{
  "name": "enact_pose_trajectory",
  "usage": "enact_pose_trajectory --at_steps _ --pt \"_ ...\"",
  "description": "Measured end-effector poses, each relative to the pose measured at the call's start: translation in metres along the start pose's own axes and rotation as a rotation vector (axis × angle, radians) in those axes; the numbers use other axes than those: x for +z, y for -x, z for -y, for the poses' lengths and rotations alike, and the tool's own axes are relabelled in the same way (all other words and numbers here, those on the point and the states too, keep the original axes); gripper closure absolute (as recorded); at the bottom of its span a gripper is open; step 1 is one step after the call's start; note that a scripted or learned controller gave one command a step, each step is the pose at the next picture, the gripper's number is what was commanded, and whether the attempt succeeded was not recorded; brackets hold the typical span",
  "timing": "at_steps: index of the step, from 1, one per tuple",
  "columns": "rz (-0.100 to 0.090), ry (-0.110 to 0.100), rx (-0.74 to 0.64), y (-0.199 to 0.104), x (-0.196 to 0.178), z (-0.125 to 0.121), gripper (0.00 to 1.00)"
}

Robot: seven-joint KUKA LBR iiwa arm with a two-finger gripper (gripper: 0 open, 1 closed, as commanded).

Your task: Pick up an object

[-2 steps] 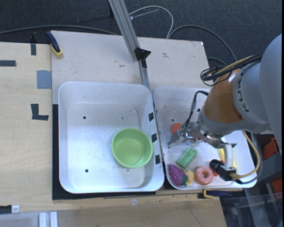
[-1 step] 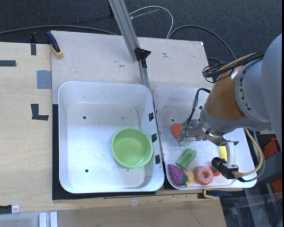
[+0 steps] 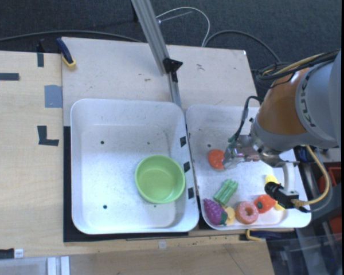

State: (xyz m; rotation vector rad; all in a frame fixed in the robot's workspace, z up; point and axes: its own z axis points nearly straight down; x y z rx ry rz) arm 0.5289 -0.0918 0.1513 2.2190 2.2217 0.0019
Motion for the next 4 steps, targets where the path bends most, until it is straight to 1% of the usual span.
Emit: enact_pose_trajectory --at_steps 1,2,3,4 --pt "0.000 0.001 0.000 0.000 -0.052 -0.001 1.00" --pt "-0.003 -0.002 -0.006 -0.056 -0.066 -0.004 1.00" --pt "-0.003 -0.004 -0.008 -0.121 -0.067 -0.005 1.00" --pt "0.000 -0.005 -0.001 -0.170 -0.059 -0.004 1.00"
